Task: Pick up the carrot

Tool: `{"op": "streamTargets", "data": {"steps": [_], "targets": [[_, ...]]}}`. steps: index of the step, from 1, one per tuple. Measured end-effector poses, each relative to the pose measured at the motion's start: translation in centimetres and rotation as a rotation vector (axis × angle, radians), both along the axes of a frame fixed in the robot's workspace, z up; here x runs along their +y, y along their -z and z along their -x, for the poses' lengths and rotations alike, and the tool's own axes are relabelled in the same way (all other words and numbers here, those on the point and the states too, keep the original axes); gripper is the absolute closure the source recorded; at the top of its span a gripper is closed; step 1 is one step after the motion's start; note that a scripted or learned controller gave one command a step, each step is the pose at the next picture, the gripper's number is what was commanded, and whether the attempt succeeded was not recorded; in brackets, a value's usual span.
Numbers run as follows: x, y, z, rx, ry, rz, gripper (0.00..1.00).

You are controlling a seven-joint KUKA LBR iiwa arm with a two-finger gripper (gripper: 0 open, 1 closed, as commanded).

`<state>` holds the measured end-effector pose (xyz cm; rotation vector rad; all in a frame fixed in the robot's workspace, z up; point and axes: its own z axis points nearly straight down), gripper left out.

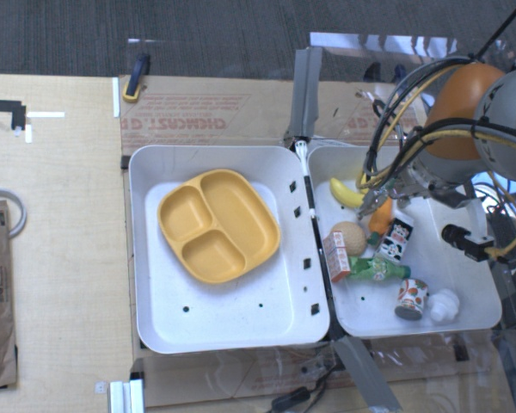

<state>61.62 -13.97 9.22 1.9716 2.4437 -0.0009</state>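
The carrot is a short orange piece lying in the right bin, between a banana and a black-and-white carton. My gripper reaches down from the right and sits right at the carrot's upper end, touching or nearly touching it. The wrist and cables cover the carrot's top part.
A yellow divided plate lies in the left bin. Around the carrot in the right bin are a tan ball, a small red box, a green bottle, a red-and-white can and a white object.
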Motion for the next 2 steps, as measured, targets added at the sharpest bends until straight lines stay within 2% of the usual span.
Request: {"op": "streamTargets", "data": {"steps": [1, 2], "targets": [[-0.1, -1.0, 0.0, -0.001, 0.003, 0.001, 1.0], [9.6, -10.0, -4.3, 0.0, 0.077, 0.0, 1.0]]}}
